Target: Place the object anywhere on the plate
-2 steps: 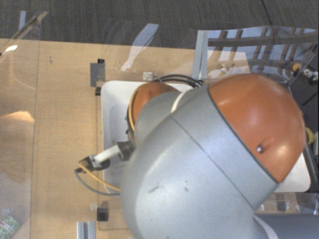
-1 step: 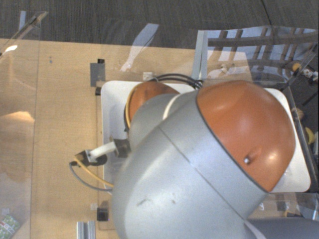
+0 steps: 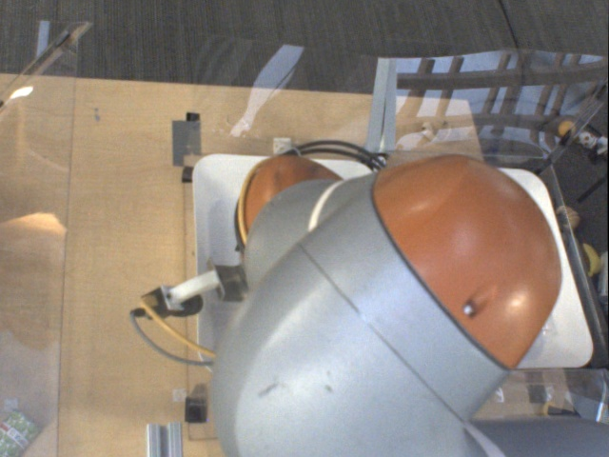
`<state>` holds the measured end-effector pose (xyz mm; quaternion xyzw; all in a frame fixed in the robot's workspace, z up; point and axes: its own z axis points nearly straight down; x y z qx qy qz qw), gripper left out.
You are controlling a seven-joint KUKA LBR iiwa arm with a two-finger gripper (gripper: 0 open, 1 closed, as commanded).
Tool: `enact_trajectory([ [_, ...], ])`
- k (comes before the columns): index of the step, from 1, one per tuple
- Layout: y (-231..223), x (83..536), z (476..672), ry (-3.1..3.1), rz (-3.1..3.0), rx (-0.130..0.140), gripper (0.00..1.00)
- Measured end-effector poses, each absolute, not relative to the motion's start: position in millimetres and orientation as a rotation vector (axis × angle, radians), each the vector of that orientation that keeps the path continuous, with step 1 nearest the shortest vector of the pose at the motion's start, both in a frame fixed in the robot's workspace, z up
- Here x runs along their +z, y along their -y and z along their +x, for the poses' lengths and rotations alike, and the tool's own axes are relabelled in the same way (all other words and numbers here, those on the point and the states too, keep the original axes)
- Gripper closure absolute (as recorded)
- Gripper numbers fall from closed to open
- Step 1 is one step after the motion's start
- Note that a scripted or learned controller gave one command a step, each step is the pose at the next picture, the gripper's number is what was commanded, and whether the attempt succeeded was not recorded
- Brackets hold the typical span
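Observation:
My arm's grey body (image 3: 324, 350) and its big orange cap (image 3: 466, 246) sit close under the camera and cover most of the white bin (image 3: 214, 184). The gripper and whatever lies in the bin are hidden beneath the arm. An orange-brown rounded surface with a thin yellow edge (image 3: 281, 177) peeks out at the bin's far left. I cannot tell whether it is the plate or the arm's orange band.
A short white tube (image 3: 190, 290) with yellow cables (image 3: 166, 336) sticks out from the arm past the bin's left rim, over the wooden bench (image 3: 95, 255). A black cable (image 3: 328, 147) runs along the bin's far rim. A metal frame (image 3: 495, 84) stands at the back right.

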<state>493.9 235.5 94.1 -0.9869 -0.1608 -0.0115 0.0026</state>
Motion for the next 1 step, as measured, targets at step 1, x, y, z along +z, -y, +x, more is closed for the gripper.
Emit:
enact_trajectory([
  [1,-127.2,164.3,487.5,0.335,-3.122,-0.002,0.0],
])
